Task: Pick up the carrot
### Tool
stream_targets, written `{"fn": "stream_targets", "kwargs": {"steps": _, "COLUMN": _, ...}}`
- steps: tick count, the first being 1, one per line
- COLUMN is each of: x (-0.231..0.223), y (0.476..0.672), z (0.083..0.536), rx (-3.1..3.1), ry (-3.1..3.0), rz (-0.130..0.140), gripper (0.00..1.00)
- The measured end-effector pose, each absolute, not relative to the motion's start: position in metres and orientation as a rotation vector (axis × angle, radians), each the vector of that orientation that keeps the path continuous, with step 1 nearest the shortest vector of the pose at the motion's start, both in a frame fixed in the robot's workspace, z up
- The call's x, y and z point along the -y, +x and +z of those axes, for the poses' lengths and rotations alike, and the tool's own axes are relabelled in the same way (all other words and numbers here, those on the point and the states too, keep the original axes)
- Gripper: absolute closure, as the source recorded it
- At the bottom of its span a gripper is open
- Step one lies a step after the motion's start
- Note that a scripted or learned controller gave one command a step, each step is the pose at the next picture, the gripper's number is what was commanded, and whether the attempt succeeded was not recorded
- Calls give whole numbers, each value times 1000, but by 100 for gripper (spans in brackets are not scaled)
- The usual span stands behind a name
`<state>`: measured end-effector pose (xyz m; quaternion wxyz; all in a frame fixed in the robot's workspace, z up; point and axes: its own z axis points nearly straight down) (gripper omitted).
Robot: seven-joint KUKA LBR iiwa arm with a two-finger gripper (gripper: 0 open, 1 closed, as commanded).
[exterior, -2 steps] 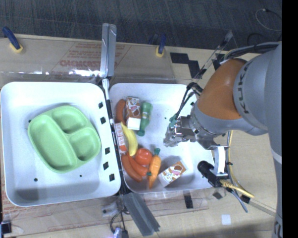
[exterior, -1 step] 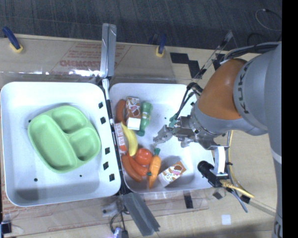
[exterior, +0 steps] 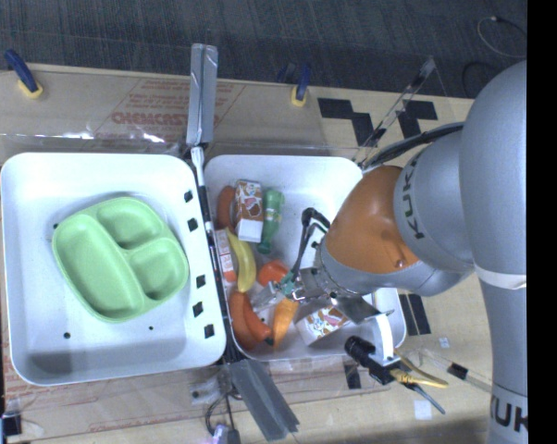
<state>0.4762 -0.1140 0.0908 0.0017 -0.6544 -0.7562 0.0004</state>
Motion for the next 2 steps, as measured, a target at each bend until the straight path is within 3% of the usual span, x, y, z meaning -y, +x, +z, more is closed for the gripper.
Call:
{"fn": "stream_targets", "kwargs": {"steps": 1, "x": 115, "y": 476, "z": 100, "rx": 2378, "ry": -2049, "rz": 2, "gripper": 100}}
{"fn": "stream_targets", "kwargs": {"steps": 2, "x": 45, "y": 477, "z": 192, "rx": 2683, "ry": -1634, "rz": 0, "gripper": 100}}
